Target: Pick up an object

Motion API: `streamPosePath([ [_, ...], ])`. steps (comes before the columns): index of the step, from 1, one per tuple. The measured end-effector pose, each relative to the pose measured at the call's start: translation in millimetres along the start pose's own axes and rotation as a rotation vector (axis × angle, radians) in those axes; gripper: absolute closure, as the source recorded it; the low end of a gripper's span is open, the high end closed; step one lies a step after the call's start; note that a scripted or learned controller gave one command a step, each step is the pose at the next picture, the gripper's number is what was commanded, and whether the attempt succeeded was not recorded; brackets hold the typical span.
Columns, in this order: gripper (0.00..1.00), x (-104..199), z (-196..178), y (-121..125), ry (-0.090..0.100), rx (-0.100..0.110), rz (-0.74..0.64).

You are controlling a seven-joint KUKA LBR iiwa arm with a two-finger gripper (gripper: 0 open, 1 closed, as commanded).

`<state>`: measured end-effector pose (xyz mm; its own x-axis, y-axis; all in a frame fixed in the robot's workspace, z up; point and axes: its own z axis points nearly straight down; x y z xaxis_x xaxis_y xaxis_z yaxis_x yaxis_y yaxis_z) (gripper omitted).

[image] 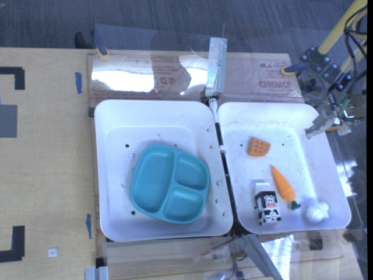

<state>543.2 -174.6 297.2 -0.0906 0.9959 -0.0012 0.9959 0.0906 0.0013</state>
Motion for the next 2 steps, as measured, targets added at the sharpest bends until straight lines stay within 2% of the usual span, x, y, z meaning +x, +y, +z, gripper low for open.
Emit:
streamPosePath([
  [1, 0.0, 3.6, 180.3, -32.8, 0.008, 0.013, -0.16],
  [2, 0.0, 11.0, 188.8, -40.4, 0.003, 0.003, -0.277],
])
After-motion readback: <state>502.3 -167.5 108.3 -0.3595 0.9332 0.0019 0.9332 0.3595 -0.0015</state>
